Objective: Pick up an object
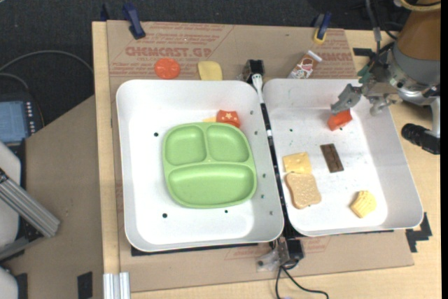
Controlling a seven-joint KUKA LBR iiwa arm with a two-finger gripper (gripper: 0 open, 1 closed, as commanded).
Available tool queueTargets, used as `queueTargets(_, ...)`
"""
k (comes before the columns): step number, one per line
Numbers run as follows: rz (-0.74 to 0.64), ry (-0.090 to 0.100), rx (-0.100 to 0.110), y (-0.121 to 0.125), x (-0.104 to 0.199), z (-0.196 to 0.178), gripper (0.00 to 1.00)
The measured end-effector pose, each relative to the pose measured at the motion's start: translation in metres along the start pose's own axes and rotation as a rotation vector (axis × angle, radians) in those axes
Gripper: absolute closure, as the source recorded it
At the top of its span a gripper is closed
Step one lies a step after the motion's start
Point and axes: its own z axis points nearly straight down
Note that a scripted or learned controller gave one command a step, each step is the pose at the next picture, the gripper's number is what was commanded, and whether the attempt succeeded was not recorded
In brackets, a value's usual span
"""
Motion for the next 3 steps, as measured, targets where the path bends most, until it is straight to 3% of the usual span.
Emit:
queueTargets(1,0.000,0.001,0.003,0.035,-0.027,0.110,0.00)
queueTargets(2,-0.002,-0.003,-0.004,0.037,-0.027,0.093,1.00)
queueTargets(3,-0.002,-0.003,-0.003,0.037,-0.026,0.093,0.00)
